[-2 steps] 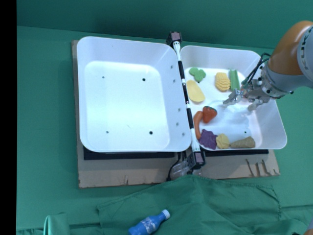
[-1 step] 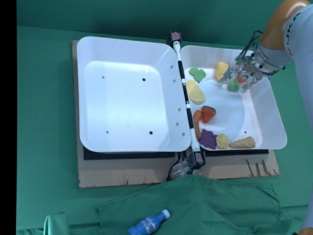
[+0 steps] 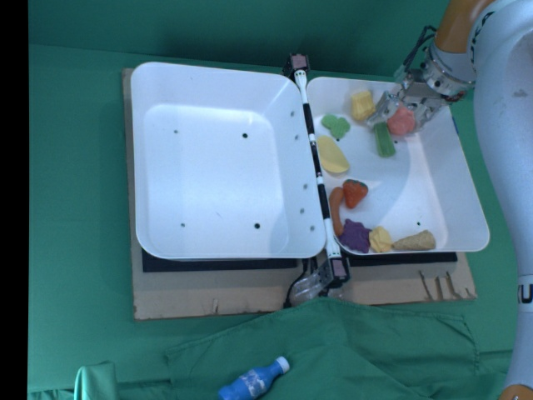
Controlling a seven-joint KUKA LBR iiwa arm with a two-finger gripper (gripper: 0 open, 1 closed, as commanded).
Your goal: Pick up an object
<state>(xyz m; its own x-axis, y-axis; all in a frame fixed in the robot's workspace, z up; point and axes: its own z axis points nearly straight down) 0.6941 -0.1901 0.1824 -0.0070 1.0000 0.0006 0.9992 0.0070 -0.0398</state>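
Claw (image 3: 402, 117) sits low over the far part of the right bin (image 3: 466, 215), fingers spread a little with a pink-red rounded toy (image 3: 401, 122) between them; looks gripped, but whether it's lifted off the bin floor can't be told from this angle. Arm (image 3: 504, 98) comes in from the right, orange band (image 3: 470, 7) just above the wrist

Left to right:
- blue toy bottle (image 3: 254, 379) lying on the green cloth (image 3: 333, 357) in front of the bench, well apart from both bins
- left bin (image 3: 158, 98) white, a few dark dots on its floor
- divider rail (image 3: 315, 161) between the bins, black-and-white, a small fitting at each end
- right bin, near the rail: green leafy toy (image 3: 336, 125), below it a yellow oval slice (image 3: 332, 155), further down an orange carrot-like piece (image 3: 336, 209) along the wall
- red strawberry-like toy (image 3: 356, 192) with a green top, just beside the carrot piece
- purple star-shaped toy (image 3: 355, 236) at the near wall, touching a small yellow lump (image 3: 381, 239)
- yellow chunk (image 3: 362, 105) at the far side, just left of the claw
- green stick-shaped toy (image 3: 384, 140) just below the claw, tilted, upper end near the held piece
- tan cone-like piece (image 3: 415, 241) by the near wall, right of the yellow lump

Both bins rest on a cardboard sheet (image 3: 208, 294)
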